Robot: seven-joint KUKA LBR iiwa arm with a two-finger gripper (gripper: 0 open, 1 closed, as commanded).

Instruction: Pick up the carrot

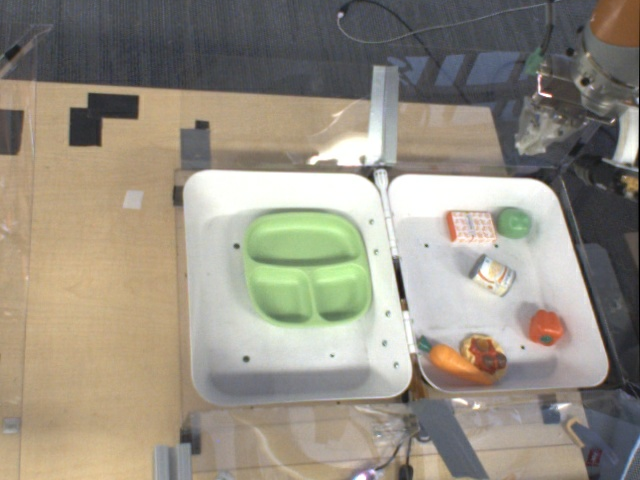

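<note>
Lying at the near edge of the right bin (570,228), the carrot (455,362) sits close to that bin's near-left corner, its green stem end toward the divider and its orange tip running rightward and slightly nearer. Long axis runs roughly along the near wall, slightly skewed. A small red-and-yellow toy (484,353) touches the carrot's far side; likely both ended up against the wall. Further back from the carrot: a red pepper (545,327) to the right, then a small can (493,275) lying tilted, then a red-white box (471,227) and a green ball (514,222) at the far side. Left of the carrot, the other bin (210,268) holds a green divided tray (305,268). The gripper (545,128) hovers beyond the right bin's far-right corner, well apart from the carrot; finger opening: cannot tell. Grasp judged best across the short axis.
</note>
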